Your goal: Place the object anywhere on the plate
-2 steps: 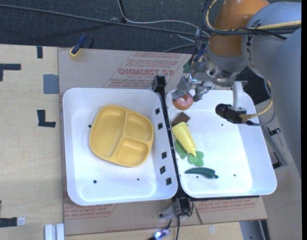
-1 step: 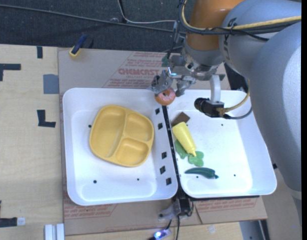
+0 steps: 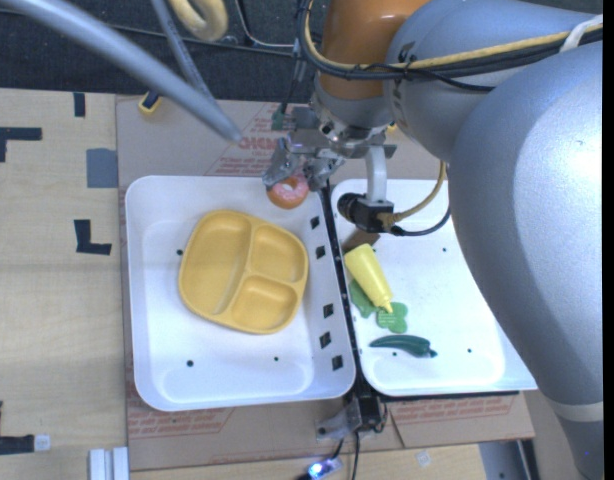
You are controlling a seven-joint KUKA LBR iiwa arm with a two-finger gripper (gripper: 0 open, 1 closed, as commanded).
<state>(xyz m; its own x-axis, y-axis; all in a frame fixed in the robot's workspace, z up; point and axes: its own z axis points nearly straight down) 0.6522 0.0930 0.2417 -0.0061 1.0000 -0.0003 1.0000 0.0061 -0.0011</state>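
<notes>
With the gripper (image 3: 292, 173) seemingly clamped on the orange-pink object (image 3: 287, 192) above the left bin's (image 3: 147, 268) far right corner, we should carry it nearer and leftward, releasing low over the yellow plate (image 3: 243, 270).

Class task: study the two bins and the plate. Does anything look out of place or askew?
Nothing looks spilled or damaged. The yellow plate lies turned at an angle in the left bin. A reddish object sits at the gripper, over the bin's far edge, not over the plate.
</notes>
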